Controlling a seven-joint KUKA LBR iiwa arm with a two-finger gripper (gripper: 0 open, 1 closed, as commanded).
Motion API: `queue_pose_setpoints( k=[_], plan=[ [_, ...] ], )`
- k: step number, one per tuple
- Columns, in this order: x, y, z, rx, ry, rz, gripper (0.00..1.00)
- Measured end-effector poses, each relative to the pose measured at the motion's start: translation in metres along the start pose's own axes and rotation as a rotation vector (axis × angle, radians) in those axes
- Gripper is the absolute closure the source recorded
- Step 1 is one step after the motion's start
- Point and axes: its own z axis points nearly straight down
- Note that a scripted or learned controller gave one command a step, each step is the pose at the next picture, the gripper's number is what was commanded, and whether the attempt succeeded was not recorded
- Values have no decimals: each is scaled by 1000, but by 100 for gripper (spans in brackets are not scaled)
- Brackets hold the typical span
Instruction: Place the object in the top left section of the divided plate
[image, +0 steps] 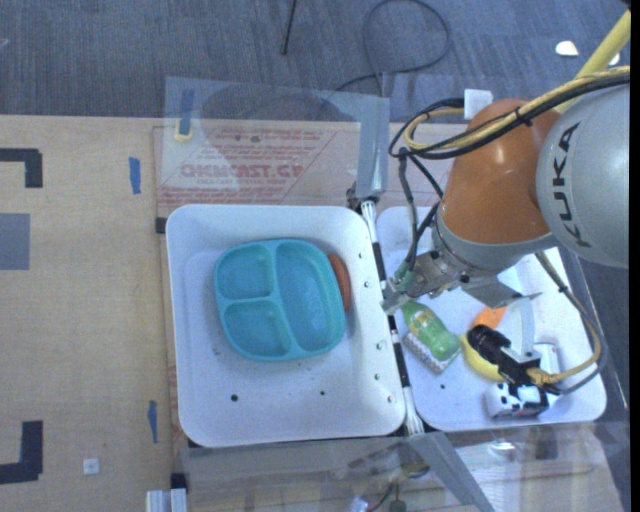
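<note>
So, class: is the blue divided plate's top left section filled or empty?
Empty. The divided plate shows bare blue in every section; an orange object sits beside its right rim.

Turquoise divided plate (280, 298); white bins (200, 400); green-and-white packet (430, 336); orange-banded grey arm (530, 180).

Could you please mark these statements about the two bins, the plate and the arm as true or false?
1. The divided plate lies in the left bin. True.
2. The plate is red. False: it is turquoise blue.
3. A green sponge-like object lies in the right bin. True.
4. An object already sits in a section of the plate. False: its three sections hold nothing.
5. The arm hangs over the left bin. False: it is over the right bin.
</note>
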Motion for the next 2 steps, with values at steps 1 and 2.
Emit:
queue_pose_setpoints(
  k=[1,2],
  plan=[
    [68,-25,4,1,0,-133,100],
    [84,25,-9,-2,-1,-238,100]
  ],
)
